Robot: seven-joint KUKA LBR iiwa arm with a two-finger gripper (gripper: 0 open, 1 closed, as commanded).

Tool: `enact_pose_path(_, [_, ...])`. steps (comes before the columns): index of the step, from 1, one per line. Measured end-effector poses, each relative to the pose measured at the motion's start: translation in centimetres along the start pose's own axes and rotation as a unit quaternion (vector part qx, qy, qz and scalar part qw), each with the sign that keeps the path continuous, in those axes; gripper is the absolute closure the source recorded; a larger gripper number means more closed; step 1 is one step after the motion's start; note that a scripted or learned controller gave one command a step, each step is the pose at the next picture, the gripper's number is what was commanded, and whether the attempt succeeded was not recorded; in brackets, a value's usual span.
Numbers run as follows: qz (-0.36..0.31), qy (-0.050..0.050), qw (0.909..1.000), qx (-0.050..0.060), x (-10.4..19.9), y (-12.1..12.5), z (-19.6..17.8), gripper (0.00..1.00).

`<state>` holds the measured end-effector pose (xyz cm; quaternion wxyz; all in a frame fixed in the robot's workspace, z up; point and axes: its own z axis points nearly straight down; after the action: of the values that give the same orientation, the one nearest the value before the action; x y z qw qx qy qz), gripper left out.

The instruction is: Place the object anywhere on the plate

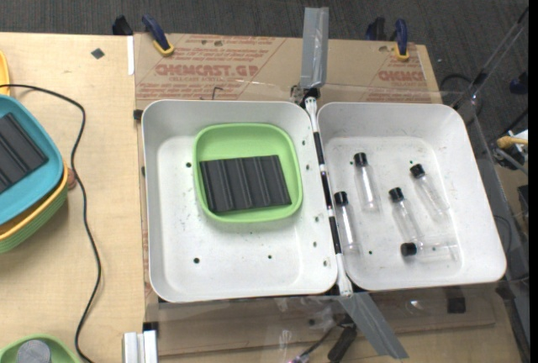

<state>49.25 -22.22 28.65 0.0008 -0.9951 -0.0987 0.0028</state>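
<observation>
Nothing had been placed yet. The green plate [246,174] sat in the left bin [168,269], carrying just its dark ribbed mat [244,183]. All five vials waited in the right bin [471,260]: one far [365,178], one [343,218] against the left wall, one in the middle [402,213], one to the right [427,188], one nearest [429,249]. No vial had been lifted, so the pick and the carry across to the plate were both left, by my reckoning. The arm was nowhere over the bins, so the fingers' state I couldn't tell.

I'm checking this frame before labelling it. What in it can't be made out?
- Tubes in the right bin: clear bodies fade into the white floor; contents too small to tell, camera view.
- Stacked trays: cut off by the left edge.
- Green plate: its middle is covered by a dark ribbed pad.
</observation>
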Motion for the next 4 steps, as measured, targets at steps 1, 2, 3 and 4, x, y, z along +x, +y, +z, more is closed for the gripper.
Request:
enact_pose_path(1, [0.000,0.000,1.0000,0.000,-1.5,-0.3,0.6,0.00])
enact_pose_path(2, [-0.003,0.000,1.0000,-0.001,-1.5,-0.3,-9.3,0.00])
enact_pose_path(3, [-0.001,0.000,1.0000,0.000,-1.0,-0.2,-4.8,0.00])
enact_pose_path(4, [-0.003,0.000,1.0000,-0.001,1.5,0.3,-8.9,0.00])
